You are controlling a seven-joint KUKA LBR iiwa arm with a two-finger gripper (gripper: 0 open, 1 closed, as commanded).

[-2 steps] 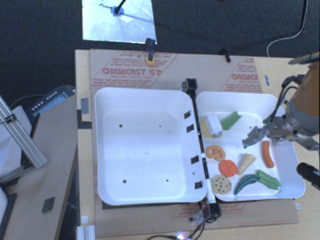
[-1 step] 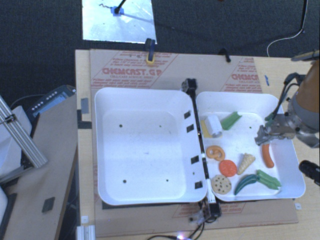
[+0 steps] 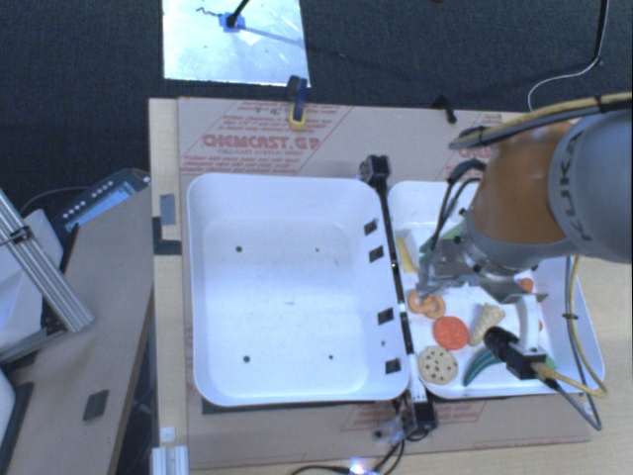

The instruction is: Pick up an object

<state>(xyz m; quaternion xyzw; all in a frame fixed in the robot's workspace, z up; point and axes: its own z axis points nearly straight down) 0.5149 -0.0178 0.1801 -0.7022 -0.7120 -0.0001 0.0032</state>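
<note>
Grey and orange, the arm (image 3: 539,191) comes in from the right and bends down over the right bin (image 3: 420,201), its gripper (image 3: 427,287) low at that bin's left side, just above an orange ring (image 3: 427,307). Whether anything sits in the gripper I cannot tell from here (the wrist hides it). Near the ring lie a red disc (image 3: 451,332), a tan spotted cookie (image 3: 437,365), a pale cone-like piece (image 3: 487,321) and a green strip (image 3: 482,365). The left bin (image 3: 287,285) sits beside it. "KUKA" runs down the arm's grey casing, and the board (image 3: 262,139) behind the bins reads "CHEMCAST" in red.
</note>
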